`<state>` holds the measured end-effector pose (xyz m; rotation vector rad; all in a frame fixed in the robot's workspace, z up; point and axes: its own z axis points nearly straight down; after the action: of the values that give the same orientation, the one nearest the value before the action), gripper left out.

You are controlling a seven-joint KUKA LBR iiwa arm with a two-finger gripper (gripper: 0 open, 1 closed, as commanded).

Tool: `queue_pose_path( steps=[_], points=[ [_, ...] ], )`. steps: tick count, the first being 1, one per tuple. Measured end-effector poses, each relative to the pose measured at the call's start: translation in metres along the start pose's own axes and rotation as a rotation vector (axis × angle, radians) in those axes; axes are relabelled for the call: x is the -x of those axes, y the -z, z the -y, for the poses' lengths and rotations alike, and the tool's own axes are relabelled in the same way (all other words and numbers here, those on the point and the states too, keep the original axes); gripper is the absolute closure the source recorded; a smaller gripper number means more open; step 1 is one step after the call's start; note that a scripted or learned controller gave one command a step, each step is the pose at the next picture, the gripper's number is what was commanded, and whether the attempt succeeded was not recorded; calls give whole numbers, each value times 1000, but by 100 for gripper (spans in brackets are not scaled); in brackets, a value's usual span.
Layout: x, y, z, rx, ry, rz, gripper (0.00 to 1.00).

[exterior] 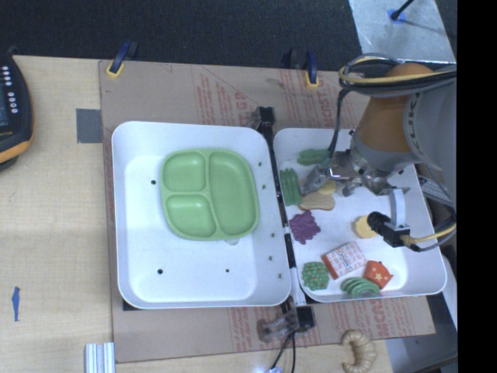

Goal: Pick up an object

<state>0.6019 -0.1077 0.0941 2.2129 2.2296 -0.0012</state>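
Closely around jaws (326, 179): tan piece (318, 201), green strip (290, 186).

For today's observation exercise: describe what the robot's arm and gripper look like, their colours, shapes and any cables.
The arm is a thick, rounded grey body with an orange band above the wrist. Black and yellowish cables loop over its top and trail along its lower side. The gripper is a small cluster of dark and silvery metal parts, too blurred for any markings to be made out.

Around the bins, off to the side

We see a black-and-orange pendant (11, 107) at left, blue clamps (311, 70) holding cardboard (186, 92).
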Motion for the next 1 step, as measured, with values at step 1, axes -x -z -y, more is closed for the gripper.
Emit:
queue_pose_path(
  steps=[1],
  points=[
    [2,12,-2,2,-1,0,100]
  ],
)
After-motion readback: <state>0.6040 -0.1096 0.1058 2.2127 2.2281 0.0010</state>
